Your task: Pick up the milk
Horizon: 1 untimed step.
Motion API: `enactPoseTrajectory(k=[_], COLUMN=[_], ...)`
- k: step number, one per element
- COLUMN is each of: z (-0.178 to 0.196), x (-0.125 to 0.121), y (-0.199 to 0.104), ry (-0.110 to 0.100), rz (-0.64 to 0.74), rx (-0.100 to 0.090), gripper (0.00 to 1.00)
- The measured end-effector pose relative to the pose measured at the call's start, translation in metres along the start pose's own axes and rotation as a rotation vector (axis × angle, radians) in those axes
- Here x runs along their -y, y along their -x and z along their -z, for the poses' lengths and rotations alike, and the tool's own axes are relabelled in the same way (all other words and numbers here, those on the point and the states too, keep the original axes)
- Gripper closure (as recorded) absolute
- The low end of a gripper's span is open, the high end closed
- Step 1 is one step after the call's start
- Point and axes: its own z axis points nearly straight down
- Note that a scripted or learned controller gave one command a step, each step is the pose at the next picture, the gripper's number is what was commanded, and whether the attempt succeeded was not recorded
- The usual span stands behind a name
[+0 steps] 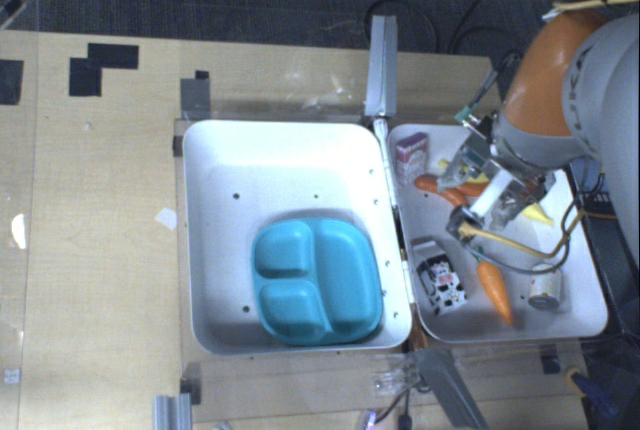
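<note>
Grey arm (610, 88) with an orange band (545, 68), cables trailing.

— How many bins are there?
— Two white bins (200, 218).
— And carrots?
— Two orange carrots (494, 290).
— Trays?
— One blue tray (318, 280).
— Cartons?
— One milk carton (440, 280) and one purple carton (411, 156).

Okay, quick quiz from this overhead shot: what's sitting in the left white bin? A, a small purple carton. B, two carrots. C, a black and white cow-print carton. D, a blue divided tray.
D: the blue divided tray lies in the left bin, while the carrots, the purple carton and the cow-print carton are all in the right bin.
</note>
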Motion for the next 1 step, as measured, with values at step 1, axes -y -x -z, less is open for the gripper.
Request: enactPoseTrajectory(k=[1], z=[-0.0184], x=[0.0571], y=[0.0521], ry=[-0.001], rz=[-0.067], rx=[0.000], gripper=[0.00])
